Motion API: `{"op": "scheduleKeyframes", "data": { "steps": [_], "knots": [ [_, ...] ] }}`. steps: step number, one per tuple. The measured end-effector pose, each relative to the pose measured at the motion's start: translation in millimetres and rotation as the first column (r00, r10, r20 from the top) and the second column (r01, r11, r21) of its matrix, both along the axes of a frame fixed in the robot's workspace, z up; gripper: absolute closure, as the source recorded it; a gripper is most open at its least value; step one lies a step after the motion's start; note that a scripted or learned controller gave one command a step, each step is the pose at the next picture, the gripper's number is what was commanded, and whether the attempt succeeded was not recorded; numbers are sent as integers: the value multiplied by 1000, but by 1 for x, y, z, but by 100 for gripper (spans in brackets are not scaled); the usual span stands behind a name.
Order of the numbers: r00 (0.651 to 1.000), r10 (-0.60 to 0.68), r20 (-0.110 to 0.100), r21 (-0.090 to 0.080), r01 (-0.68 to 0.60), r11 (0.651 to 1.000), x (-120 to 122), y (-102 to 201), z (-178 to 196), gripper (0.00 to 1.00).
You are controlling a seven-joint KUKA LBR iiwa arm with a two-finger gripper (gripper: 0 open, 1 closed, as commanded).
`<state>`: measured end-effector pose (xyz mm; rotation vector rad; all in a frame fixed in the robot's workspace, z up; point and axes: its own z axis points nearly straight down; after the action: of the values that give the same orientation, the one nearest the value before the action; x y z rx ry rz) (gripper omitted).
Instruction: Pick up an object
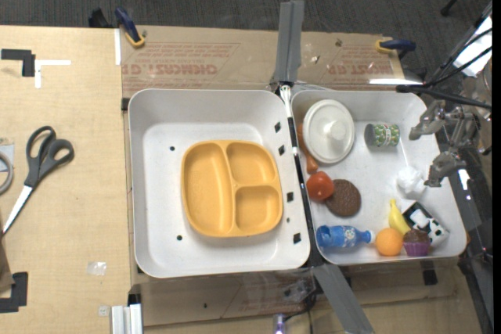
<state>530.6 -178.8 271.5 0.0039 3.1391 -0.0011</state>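
1. Pale wooden surface (63, 246) carries two white bins; scissors (35, 164) lie at its left.
2. Left bin (149, 246) holds a yellow divided plate (232, 188).
3. Right bin (376, 168) holds a white bowl (329, 131), brown cookie (344, 198), blue bottle (343, 236), tomato (319, 185), orange (389, 242) and banana (398, 217).
4. Tool (432, 149) hangs over the right bin's far-right side; whether released or clenched cannot be told.

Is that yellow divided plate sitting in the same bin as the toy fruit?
No, the yellow divided plate lies in the left bin; the orange and banana are in the right bin.
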Motion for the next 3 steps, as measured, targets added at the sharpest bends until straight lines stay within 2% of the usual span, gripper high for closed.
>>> {"op": "scheduleKeyframes", "data": {
  "steps": [1, 2, 3],
  "knots": [
    [995, -101, 17, -4, 101, 995, -47, -34, -125, 0],
    [989, -142, 44, -6, 142, 990, -39, -28, -156, 0],
    [992, -126, 11, -1, 126, 992, -14, -23, -176, 0]
  ]
}}
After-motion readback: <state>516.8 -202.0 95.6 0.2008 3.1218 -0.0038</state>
